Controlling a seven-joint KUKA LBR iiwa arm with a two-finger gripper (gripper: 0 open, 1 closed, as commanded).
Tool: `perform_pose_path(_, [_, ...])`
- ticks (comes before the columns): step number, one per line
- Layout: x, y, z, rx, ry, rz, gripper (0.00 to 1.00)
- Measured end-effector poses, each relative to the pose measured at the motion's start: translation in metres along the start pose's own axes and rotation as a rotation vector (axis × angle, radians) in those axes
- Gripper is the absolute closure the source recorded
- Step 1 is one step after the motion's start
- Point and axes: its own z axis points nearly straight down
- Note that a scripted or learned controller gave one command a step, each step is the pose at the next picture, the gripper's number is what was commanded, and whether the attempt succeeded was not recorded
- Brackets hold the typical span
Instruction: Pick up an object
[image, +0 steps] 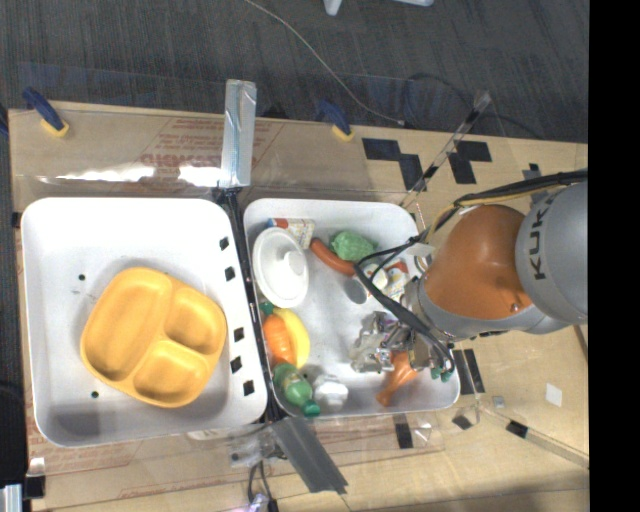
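The right bin holds a white bowl, a red sausage-shaped toy, a green lump, a yellow and orange fruit, a green bottle-like toy, a small white piece and an orange carrot-like toy. My gripper reaches down into the bin's right part, just left of the orange toy. The arm's orange band sits over the bin's right edge.
The left bin carries a yellow divided plate. A taped divider runs between the bins. Black cables loop from the wrist over the right bin. Cardboard bench surface surrounds both bins.
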Motion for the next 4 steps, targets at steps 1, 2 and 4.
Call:
perform_pose_path(1, [-0.032,-0.001,-0.172,0.001,-0.002,0.142,1.0])
perform_pose_path(2, [-0.032,0.087,-0.155,-0.003,0.007,0.068,1.0])
perform_pose_path(4, [-0.123,0.088,-0.161,0.0,0.001,0.006,1.0])
